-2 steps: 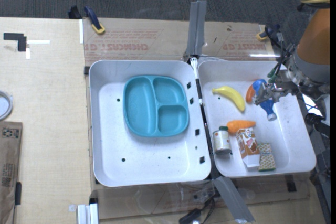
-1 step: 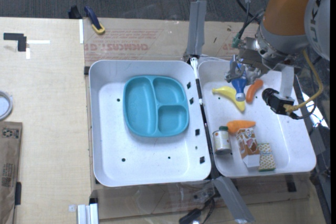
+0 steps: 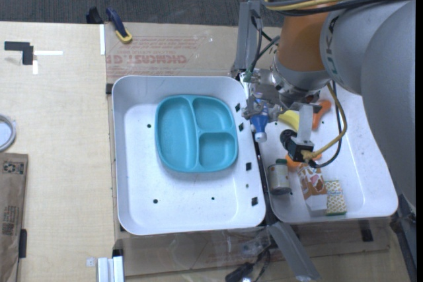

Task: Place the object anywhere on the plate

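Closed on a small blue object (image 3: 259, 122), by the look of it: gripper (image 3: 258, 113) low over the seam where the left bin (image 3: 119, 155) meets the right bin (image 3: 378, 168). Dark finger parts on either side of the blue body, white tip pointing down toward the near side. Hard to call the hold firm from this angle.

Long axis of the object roughly upright, tilted a little near-ward. Hangs just right of the plate (image 3: 196, 133), near its right rim but not yet over it. No sign of contact with the bin floor.

Plate teal, three sections, flat in the far half of the left bin, well clear of the bin walls.

Back in the right bin: a yellow piece (image 3: 289, 119) and an orange piece (image 3: 322, 113) beside the wrist, a can (image 3: 279, 179) nearer, small boxes (image 3: 325, 195) near-right.

Judged step: carry in progress, release not yet done. Needs a short travel left, so that the blue thing sits above one of the sections, then a lowering and an opening. Main risk: dropping too early and landing on the seam or the bare floor between rim and wall.
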Controlling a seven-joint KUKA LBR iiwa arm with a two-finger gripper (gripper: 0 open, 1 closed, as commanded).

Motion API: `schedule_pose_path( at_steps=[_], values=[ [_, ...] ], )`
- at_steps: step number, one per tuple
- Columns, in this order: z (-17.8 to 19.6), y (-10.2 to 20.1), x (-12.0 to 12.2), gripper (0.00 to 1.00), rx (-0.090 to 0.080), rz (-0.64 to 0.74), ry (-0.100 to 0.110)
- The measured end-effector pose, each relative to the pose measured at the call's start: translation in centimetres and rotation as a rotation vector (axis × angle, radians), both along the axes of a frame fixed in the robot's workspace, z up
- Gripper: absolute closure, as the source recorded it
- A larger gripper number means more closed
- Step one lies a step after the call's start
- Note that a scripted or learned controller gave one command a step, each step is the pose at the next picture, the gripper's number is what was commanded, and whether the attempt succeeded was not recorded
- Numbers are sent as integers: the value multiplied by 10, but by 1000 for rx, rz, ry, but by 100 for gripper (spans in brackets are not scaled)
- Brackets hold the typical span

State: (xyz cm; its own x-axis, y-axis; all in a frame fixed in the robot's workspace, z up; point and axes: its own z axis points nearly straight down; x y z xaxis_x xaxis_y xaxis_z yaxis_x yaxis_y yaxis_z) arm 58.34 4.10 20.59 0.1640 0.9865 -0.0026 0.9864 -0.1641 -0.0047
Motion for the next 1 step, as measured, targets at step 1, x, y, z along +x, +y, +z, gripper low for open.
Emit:
schedule_pose_path(
  at_steps=[1],
  values=[
    [-16,56,9,100,0,110,0]
  ],
)
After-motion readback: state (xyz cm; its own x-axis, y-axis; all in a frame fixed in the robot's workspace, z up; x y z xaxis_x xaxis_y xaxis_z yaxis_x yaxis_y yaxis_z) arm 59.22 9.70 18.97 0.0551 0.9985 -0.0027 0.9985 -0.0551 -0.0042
